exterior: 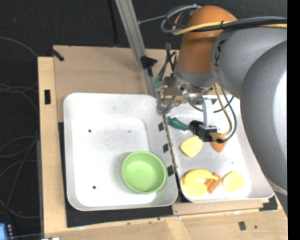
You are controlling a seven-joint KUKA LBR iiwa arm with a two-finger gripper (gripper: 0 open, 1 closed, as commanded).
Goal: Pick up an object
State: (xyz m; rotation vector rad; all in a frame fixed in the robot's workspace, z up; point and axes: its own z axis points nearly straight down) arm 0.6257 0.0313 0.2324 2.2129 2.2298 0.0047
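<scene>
Several small pieces sit in your right white plastic bin (pixel 250 184), lower right of frame: the pale yellow rounded chunk (pixel 191 146) looks light, firm, perhaps slick; pinch across its middle. The two-finger gripper (pixel 166 104) hovers above; its opening I cannot tell.

Bowl (pixel 144 171) in left bin (pixel 90 114); slices (pixel 192 146) in right bin (pixel 250 184).

Slanted overhead view of both bins (pixel 80 134)

wooden bench (pixel 100 69), slanted metal pole (pixel 132 29)
</scene>
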